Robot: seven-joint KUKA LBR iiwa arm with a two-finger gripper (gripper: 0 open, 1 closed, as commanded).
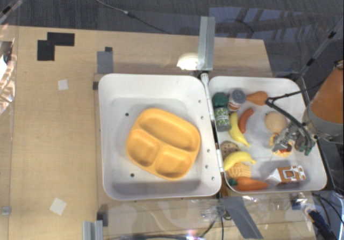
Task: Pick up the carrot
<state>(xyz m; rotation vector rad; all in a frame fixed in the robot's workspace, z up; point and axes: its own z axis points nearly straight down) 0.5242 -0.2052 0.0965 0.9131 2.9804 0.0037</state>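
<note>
Single fixed camera above counter (48, 142), angled down, fairly far; both bins (107, 142) framed, apparently slightly tilted.

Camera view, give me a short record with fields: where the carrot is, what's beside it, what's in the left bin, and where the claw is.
carrot: carrot, lying at near edge of right bin
neighbours: corn touching; banana just behind
left bin: yellow divided plate
claw: claw over right bin, far from carrot
</note>
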